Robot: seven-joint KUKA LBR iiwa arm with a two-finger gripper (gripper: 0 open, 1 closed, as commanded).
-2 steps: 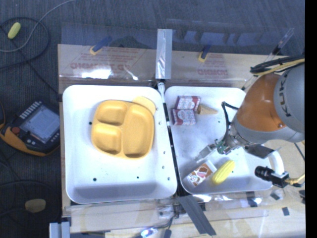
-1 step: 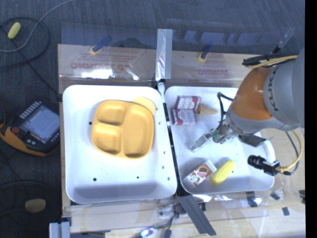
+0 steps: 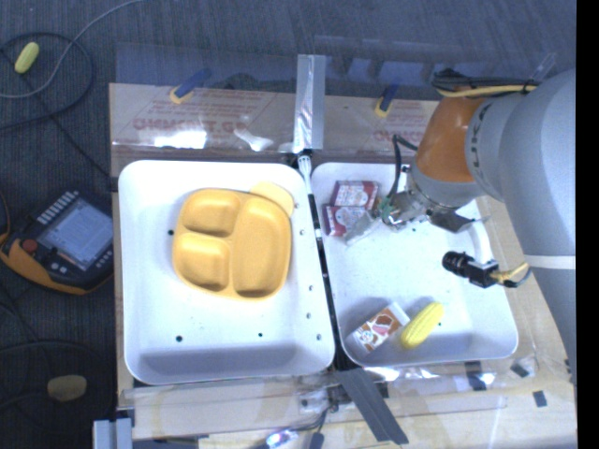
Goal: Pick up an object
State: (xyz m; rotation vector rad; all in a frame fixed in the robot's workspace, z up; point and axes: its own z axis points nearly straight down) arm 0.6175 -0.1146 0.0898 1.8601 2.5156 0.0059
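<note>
In the right bin a red and white packet lies crumpled at the far left corner. My gripper hangs low just right of that packet, at its edge, under the orange-banded wrist. Whether it touches the packet is unclear. Near the bin's front a yellow toy corn cob rests beside a small red and white sachet. The left bin bears a yellow divided tray, with a pale yellow piece tucked behind it.
The grey arm covers the right bin's far right side. A black fitting with a yellow cable juts over that bin's right edge. A divider rim separates the bins. A handheld controller lies on the floor at left.
</note>
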